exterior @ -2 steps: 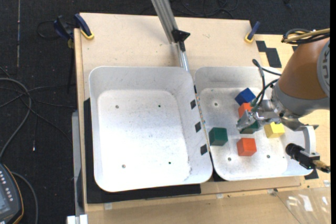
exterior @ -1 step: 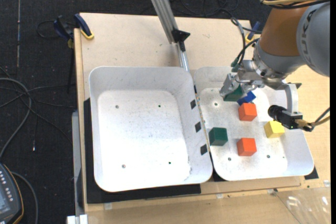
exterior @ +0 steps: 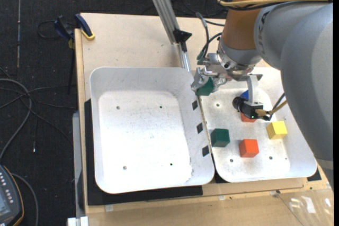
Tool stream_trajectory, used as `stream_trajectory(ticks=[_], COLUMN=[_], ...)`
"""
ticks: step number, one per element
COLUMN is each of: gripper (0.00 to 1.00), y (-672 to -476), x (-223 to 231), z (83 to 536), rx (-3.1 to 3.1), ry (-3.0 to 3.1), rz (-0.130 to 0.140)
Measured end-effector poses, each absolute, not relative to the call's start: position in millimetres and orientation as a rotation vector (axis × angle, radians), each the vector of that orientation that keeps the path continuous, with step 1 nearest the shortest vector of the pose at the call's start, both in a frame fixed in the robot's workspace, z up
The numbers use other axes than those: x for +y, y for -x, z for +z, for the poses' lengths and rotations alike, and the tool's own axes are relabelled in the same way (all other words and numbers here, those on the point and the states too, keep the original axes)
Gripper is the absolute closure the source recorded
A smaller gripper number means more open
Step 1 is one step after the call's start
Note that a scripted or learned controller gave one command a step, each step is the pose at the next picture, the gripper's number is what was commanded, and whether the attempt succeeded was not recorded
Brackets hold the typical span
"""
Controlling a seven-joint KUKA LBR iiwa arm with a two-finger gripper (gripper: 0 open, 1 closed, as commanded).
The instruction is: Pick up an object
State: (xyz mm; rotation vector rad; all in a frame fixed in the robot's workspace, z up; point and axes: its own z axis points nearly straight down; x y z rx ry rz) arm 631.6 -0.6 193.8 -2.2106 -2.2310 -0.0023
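Note:
My gripper (exterior: 203, 83) hangs over the back left corner of the right bin (exterior: 296, 166), close to the wall shared with the left bin. A small dark green piece (exterior: 206, 88) sits between its fingers, and the jaws are shut on it. On the right bin's floor lie a green cube (exterior: 220, 137), an orange-red cube (exterior: 248, 147) and a yellow cube (exterior: 277, 129). A blue piece (exterior: 244, 98) and a small red piece (exterior: 248, 117) lie just right of the gripper, partly hidden by a black part and cable.
The left bin (exterior: 106, 87) stands beside the right one. A slanted aluminium rail (exterior: 161, 2) runs down to the bins' back edge near the gripper. The big grey arm (exterior: 302, 45) covers the right bin's back right. A blue and yellow clamp (exterior: 79, 26) lies at the bench's back left.

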Motion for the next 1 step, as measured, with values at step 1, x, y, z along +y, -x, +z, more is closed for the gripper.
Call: stream_trajectory(ticks=[1], gripper=[1.0], y=[-634.1], x=[62.9], z=[235.7], rx=[-2.232], ry=[2.213], rz=[-0.007])
